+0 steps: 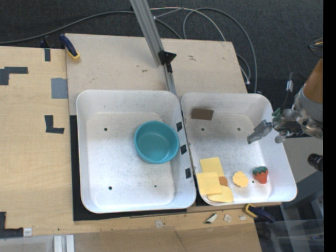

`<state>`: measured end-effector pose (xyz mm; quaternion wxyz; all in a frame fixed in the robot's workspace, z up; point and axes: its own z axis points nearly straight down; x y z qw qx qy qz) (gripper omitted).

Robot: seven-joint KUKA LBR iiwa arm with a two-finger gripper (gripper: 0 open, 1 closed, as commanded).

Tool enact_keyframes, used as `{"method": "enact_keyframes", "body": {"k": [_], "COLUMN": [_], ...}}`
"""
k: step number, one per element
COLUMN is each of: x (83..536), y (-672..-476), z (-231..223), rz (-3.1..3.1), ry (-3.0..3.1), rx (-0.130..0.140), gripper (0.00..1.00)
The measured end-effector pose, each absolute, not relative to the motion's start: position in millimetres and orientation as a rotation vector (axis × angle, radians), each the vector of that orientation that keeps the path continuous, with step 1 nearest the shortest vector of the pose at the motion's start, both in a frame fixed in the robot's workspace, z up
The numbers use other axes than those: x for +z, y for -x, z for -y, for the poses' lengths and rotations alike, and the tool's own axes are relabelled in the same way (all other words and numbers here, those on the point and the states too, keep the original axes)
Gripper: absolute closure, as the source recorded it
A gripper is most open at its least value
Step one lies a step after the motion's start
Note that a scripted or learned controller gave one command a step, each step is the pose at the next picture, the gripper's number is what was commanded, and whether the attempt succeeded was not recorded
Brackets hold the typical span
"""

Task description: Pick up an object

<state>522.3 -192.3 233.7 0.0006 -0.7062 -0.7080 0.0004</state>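
Observation:
My gripper (265,137) hangs over the right edge of the right bin (231,101), open, with nothing between its fingers. Below it, near the bin's front right corner, lies a small red toy with a green top (260,175), and a round orange-yellow piece (240,179) sits just to its left. Flat yellow pieces (211,178) are stacked at the bin's front left, with a small brown bit (223,181) among them. A brown block (201,113) rests near the back left. A teal bowl (156,142) stands in the left bin (92,140).
A slanted metal post (149,30) with a black clamp rises behind the two bins. Cables (220,17) loop across the dark floor at the back. A blue and yellow clip (69,46) lies at the board's back left corner.

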Motion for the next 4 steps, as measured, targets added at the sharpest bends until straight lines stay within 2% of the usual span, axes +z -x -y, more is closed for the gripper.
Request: {"method": "enact_keyframes", "body": {"k": [1,2,4], "x": [233.8,170.3,88.6], "y": [-522.3,-523.9,-530.2], "z": [192.4,194.9,193.5], "rz": [2.223,2.218,2.223], "ry": [2.218,2.216,2.220], "rx": [0.001,0.007,0.002], "gripper": [0.00,0.00,0.00]}}
